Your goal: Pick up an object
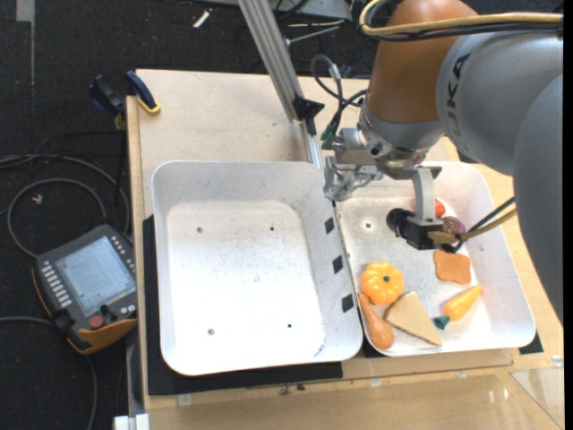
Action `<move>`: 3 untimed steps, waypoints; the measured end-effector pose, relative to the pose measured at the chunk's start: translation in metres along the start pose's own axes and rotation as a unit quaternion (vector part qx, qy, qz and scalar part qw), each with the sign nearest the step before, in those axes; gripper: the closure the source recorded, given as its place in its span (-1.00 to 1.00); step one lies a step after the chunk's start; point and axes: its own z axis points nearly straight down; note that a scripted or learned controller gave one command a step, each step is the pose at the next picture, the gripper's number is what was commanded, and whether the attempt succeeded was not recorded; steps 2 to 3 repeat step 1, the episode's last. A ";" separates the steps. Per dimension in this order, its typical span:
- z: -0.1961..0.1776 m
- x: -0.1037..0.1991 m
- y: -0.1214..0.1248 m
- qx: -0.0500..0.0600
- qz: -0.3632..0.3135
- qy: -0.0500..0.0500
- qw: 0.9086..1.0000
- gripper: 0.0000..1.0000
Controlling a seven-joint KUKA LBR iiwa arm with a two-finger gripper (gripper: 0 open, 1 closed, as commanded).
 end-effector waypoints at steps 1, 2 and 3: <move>0.020 0.053 0.002 0.002 0.000 0.000 1.000 1.00; 0.020 0.053 0.002 0.002 0.000 0.000 1.000 1.00; 0.020 0.053 0.002 0.002 0.000 0.000 1.000 1.00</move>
